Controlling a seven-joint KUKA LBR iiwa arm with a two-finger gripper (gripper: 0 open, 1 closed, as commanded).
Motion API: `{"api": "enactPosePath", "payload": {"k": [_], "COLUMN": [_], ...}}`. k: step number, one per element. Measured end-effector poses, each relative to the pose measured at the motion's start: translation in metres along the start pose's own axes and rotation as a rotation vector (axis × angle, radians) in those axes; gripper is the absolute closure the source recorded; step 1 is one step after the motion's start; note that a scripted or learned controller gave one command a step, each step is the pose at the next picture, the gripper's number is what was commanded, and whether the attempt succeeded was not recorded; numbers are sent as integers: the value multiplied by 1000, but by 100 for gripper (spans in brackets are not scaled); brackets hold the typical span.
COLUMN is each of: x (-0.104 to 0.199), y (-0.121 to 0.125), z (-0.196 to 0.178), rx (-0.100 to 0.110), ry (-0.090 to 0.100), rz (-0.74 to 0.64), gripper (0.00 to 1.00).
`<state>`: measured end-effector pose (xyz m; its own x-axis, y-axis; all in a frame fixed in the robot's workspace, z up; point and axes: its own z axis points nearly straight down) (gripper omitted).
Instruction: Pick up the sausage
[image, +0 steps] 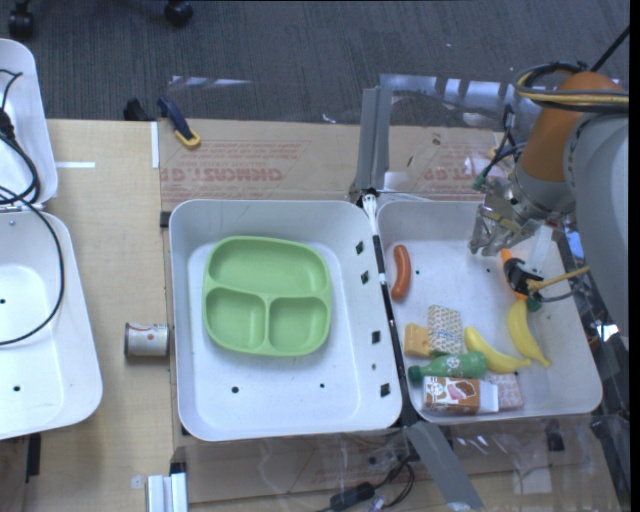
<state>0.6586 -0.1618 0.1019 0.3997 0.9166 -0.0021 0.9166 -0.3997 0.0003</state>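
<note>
my gripper (492, 240) hangs at the frame's upper right; i cannot tell its grip state. the sausage (401, 272) lies left of it, long axis running up-down, near the right bin's (590, 375) left wall.

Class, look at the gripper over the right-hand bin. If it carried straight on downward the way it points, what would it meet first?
Probably the bare white floor of the right bin. The gripper hangs over the upper right part, pointing down; the sausage lies well to its left, outside that line. Depth is hard to judge.
</note>
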Motion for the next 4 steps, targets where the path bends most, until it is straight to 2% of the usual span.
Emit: {"api": "enactPosePath", "payload": {"k": [1,2,3,4], "x": [0,22,58,58], "y": [0,-19,-37,-37], "z": [0,11,10,10], "rx": [0,3,1,1], "ry": [0,0,1,1], "rz": [0,-4,-323,-323], "gripper": [0,0,0,0]}}
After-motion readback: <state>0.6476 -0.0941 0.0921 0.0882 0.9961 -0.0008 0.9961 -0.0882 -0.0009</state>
